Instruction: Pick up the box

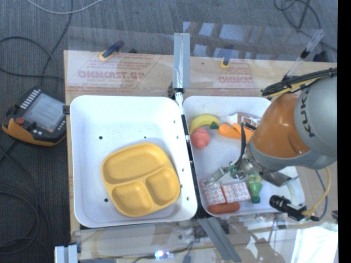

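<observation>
The box [226,192], a flat red-and-white carton, lies near the front of the right bin [193,163], touching a red sausage-like toy [224,207] and just beside a green bottle [254,188]. The gripper [237,170] hangs just above it; whether its jaws are apart I cannot tell. Crowded neighbours could make the grasp slip or catch the bottle instead.

The two bins [82,147] are showing plain white, and the tray [141,178] lying in the left one is glowing a solid mustard yellow. In the right bin, the banana [203,121] is showing yellow, the peach [201,138] beside it pinkish red, and the carrot [229,130] orange. The box [226,192] is displaying a red-and-white checked pattern, and the sausage [224,207] just below it is looking red. The bottle [255,189] is showing green. The arm [290,130] is wearing grey with an orange band. The desk [137,75] is appearing pale tan with faded red lettering.
</observation>
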`<state>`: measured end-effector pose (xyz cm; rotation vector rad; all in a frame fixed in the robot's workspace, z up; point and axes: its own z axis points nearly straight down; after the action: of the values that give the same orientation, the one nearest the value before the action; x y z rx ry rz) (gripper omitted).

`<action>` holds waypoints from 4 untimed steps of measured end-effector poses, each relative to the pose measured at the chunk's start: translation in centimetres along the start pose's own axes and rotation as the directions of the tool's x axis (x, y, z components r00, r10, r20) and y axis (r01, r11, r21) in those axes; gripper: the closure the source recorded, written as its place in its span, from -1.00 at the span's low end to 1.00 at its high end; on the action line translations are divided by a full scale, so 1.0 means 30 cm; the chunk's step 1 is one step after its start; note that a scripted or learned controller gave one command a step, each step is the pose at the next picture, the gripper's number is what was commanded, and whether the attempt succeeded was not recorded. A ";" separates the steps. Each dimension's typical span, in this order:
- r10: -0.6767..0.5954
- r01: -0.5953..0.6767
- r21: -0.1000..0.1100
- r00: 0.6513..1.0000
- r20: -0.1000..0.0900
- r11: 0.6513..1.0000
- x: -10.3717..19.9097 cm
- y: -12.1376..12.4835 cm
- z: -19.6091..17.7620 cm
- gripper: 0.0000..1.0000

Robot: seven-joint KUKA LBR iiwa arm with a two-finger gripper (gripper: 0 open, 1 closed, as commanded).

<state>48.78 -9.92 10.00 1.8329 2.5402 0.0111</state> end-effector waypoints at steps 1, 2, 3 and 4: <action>0.004 -0.004 -0.003 1.000 -0.006 1.000 -0.006 0.002 0.021 -1.00; 0.005 -0.005 -0.004 1.000 -0.006 1.000 -0.006 0.002 0.021 -1.00; 0.192 -0.192 0.012 0.981 0.003 0.981 -0.112 -0.039 -0.685 -1.00; 0.087 -0.087 0.016 0.996 -0.005 0.996 0.139 0.033 -0.308 -1.00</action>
<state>48.30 -5.66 19.23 1.9510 2.4690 -0.0035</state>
